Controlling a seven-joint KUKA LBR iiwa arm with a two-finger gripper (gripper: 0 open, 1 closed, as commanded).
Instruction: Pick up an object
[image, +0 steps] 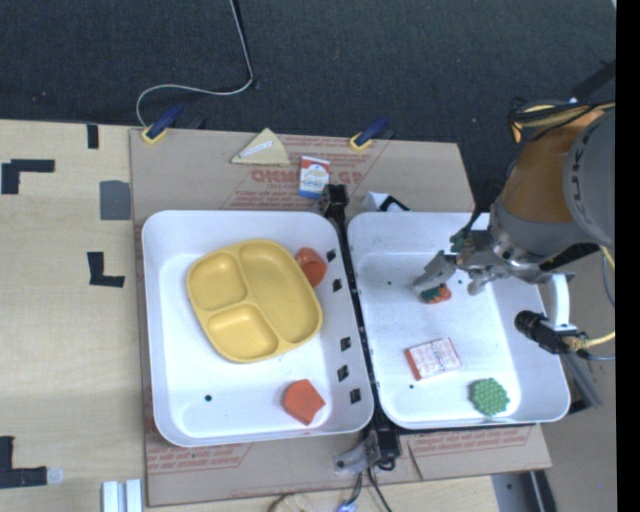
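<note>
1. Camera view, looking down at a slant: the grey arm with its orange band enters from the right edge of the frame, its gripper (455, 278) low over the upper middle of the right bin (395, 400).
2. The two fingers stand spread apart, one (436, 266) angled toward the lower left, the other (480, 279) to its right; nothing sits between them.
3. A small green-and-orange object (434, 294) lies on the bin floor just beside the left fingertip; whether they touch cannot be told.
4. Lower in the same bin, a flat pink-and-white packet (432, 358) lies near the centre, and a round green textured object (489, 396) rests in the lower right corner.
5. In the left bin (165, 330), a yellow three-compartment plate (254, 299) takes up the centre.
6. A small orange object (312, 266) lies against the plate's upper right rim, and an orange block (303, 400) sits below the plate, toward the bin's lower right.
7. Above the bins, a small red, white and blue carton (314, 178) stands on the cardboard sheet (200, 170), with a pale triangular piece (262, 149) to its left.
</note>
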